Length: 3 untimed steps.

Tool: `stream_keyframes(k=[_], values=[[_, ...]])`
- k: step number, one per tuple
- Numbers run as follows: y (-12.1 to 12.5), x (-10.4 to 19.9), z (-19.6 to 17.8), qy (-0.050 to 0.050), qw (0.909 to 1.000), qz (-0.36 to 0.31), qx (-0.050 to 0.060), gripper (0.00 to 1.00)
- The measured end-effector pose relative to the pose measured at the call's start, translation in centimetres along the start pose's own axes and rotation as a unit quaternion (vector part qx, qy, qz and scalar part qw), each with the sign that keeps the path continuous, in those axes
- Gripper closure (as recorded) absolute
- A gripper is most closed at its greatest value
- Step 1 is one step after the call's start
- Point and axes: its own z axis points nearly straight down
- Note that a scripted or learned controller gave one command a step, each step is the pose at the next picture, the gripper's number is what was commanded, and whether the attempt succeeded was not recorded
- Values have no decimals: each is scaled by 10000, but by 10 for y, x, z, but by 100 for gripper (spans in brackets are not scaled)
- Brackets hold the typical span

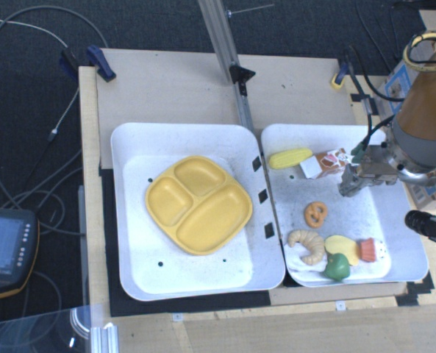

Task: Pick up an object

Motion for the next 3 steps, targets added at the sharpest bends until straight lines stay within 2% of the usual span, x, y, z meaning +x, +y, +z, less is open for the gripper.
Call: stream_keyframes(k=[1,2,3], values=[[19,50,10,7,10000,-21,9,100],[45,94,0,11,10000,-25,0,100],[77,140,11,7,10000,-21,3,100]])
